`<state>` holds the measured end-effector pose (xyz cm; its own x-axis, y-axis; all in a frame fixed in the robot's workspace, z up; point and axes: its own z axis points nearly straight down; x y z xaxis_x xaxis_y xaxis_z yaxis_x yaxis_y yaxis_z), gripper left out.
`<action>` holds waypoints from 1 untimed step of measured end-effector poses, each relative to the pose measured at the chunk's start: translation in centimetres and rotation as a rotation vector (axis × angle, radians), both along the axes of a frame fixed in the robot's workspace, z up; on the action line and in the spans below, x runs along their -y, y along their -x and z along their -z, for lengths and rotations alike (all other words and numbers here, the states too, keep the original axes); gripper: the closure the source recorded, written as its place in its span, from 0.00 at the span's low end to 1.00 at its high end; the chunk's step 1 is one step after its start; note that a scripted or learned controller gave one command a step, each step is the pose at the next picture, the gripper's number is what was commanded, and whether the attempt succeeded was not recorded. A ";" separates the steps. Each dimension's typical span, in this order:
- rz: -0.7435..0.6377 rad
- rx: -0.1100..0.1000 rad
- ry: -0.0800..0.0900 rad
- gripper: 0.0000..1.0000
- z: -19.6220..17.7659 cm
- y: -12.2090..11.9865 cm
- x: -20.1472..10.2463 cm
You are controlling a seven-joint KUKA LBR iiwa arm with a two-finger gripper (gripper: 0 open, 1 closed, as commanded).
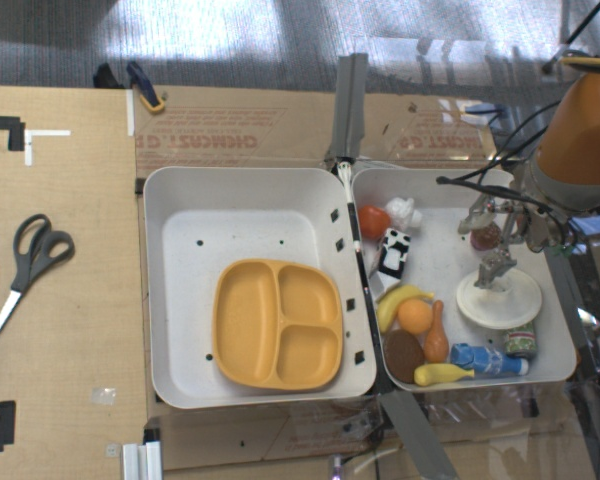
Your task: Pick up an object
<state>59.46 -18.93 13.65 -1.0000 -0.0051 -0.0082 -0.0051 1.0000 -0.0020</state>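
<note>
Broadest of all, a pale wooden bench, with a sheet of brown cardboard laid across its far side under the bins. On that, a left bin and a right bin, side by side and touching along the middle. Reaching in from the far right, the grey arm with its orange band, trailing black cables. Flat in the near half of the left bin, a yellow divided plate with three compartments. Out on the bench at the left, well apart from the bins, black-handled scissors. In the right part of the right bin, a white disc, and directly over its far edge the gripper; hard to make out against the metalwork, so impossible to tell whether open, closed or gripping anything. Along the near wall of that bin, a blue packet lying on its side, with a yellow toy just left of it and a small green can just right. Near the bin's left wall, a banana curving round an orange fruit, a brown round thing just nearer, and an orange skittle-shaped toy touching the fruit. Farther back on the left, a black-and-white toy, a red ball and a small white toy close together.
</note>
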 end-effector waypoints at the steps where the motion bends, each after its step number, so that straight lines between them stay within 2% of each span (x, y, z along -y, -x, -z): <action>1: 0.093 0.000 -0.001 0.00 1.2 -2.6 3.2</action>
